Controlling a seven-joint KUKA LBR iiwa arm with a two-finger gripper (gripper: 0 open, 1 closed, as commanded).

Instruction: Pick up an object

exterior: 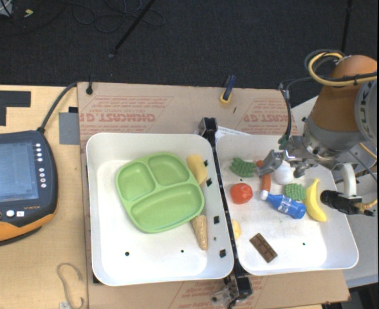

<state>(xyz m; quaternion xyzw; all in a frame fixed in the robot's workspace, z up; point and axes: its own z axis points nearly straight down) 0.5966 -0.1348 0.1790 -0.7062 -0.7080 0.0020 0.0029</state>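
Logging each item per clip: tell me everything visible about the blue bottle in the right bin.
The blue bottle lies on its side on the floor of the right bin, slanted, with its white cap end toward the upper left and its blue body toward the lower right. It looks like a glossy plastic toy with a pale label patch on the body. The cap end sits right by the orange carrot, the green piece lies just above it, and the banana is at its right end. The gripper is above it, apart from it.

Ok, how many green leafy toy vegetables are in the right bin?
2. One leafy green piece lies near the bin's upper left, left of the gripper. The other sits between the blue bottle and the banana. The arm may hide more.
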